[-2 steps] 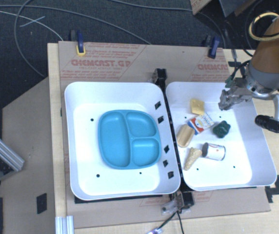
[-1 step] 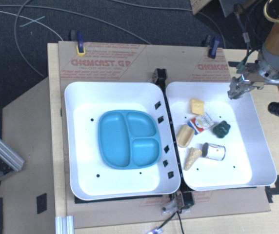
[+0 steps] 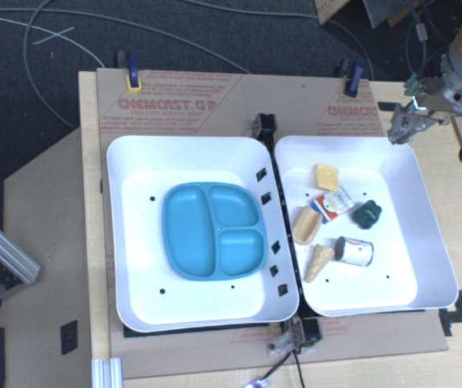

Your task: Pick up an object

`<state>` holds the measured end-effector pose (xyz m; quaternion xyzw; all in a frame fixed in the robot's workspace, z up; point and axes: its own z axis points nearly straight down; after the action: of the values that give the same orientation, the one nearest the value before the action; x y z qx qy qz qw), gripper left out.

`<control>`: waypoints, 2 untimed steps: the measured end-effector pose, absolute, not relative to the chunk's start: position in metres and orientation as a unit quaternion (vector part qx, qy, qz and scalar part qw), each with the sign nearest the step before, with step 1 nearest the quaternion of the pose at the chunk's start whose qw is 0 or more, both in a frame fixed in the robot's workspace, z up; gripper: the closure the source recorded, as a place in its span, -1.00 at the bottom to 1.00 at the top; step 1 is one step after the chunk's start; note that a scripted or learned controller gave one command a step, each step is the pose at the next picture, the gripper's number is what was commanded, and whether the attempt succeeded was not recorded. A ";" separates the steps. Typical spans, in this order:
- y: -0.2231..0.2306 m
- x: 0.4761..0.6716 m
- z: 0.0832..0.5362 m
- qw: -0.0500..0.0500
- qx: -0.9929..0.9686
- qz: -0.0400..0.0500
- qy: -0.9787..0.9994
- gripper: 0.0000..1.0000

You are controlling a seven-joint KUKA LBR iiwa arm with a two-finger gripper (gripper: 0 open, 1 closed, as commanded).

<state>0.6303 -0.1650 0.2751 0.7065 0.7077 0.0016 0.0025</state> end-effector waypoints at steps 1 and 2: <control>-0.108 0.625 0.260 -0.002 0.706 -0.001 0.708 1.00; -0.052 0.608 0.248 -0.002 0.706 -0.001 0.709 1.00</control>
<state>0.6076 -0.0515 0.2478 0.7056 0.7086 -0.0006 -0.0021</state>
